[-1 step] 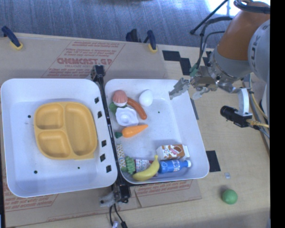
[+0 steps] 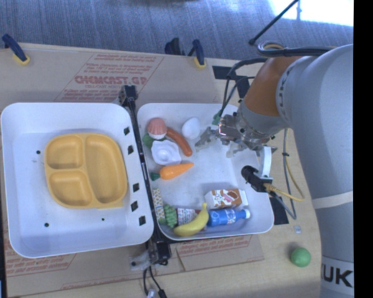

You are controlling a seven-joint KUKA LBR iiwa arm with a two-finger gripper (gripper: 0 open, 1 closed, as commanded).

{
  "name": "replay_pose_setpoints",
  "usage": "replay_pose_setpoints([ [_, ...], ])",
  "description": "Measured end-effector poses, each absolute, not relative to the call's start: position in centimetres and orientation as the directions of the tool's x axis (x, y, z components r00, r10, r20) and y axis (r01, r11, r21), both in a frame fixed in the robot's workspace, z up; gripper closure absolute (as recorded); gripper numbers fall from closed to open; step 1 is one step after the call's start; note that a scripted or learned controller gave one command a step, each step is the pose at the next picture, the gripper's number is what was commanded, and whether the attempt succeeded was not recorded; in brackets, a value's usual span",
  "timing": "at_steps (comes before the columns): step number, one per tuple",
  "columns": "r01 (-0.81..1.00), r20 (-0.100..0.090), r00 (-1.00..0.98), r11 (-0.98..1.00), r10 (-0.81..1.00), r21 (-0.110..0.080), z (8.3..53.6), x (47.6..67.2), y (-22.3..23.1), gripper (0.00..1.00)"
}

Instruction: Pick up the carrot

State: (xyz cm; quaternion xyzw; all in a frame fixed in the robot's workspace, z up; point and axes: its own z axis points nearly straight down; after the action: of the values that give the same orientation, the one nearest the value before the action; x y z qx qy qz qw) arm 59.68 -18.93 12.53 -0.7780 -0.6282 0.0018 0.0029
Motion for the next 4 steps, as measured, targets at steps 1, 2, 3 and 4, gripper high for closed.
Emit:
replay_pose_setpoints([
  [1, 0.948, 0.0, 0.317, -0.317, 0.948, -0.005, 9.1, 57.8, -12.5, 0.0],
  [2, 0.812, -0.001, 0.583, -0.583, 0.812, -0.008, 9.1, 52.8, -10.5, 0.0],
  [3, 0.773, -0.002, 0.635, -0.635, 0.773, -0.006, 9.1, 57.4, -9.1, 0.0],
  [4, 0.776, -0.002, 0.63, -0.63, 0.776, -0.011, 10.1, 57.3, -9.1, 1.0],
])
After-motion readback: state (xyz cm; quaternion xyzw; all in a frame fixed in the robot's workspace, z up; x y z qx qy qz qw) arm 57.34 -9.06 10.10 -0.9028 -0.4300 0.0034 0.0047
